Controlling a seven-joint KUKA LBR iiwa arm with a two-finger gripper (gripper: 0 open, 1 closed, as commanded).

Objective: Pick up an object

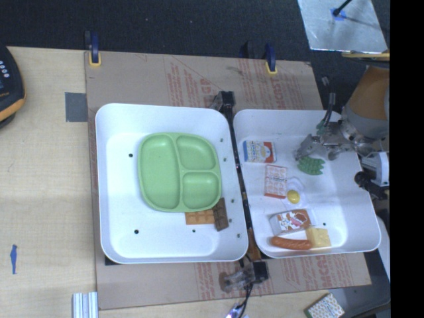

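- Camera view, from above the table (46, 177): two white bins side by side on brown cardboard. Arm comes in from the right, low over the right bin (358, 224).
- Gripper (311, 152) sits at the upper right of that bin, pointing toward the bin's middle. Metal parts are a blur of grey; I cannot tell how far the fingers are spread, nor whether anything is caught in them.
- Nearest candidate: a small green toy (311, 166), leafy in shape, lying on the bin floor just below the gripper tip, touching or nearly so. Looks to be resting flat, not lifted.
- Other things in the right bin: blue-and-white packet (258, 151) to the left of the gripper, red-patterned card (275, 180) below that, yellow ball (293, 195) beside the card, then a box (290, 221), a sausage (290, 244) and a yellow block (319, 237) near the front edge, all well apart from the gripper.
- Left bin (116, 237): green tray (179, 172), with a brown block (205, 217) at its lower edge. Well out of the way.
- Risks, as I judge them: the green toy is thin and flat, so a closing grip may slide over it or push it aside. It sits near the bin's back wall, so a nudge could wedge it there. A slightly off descent would close on bare plastic.
- Task reads as not yet done: nothing seen off the floor.
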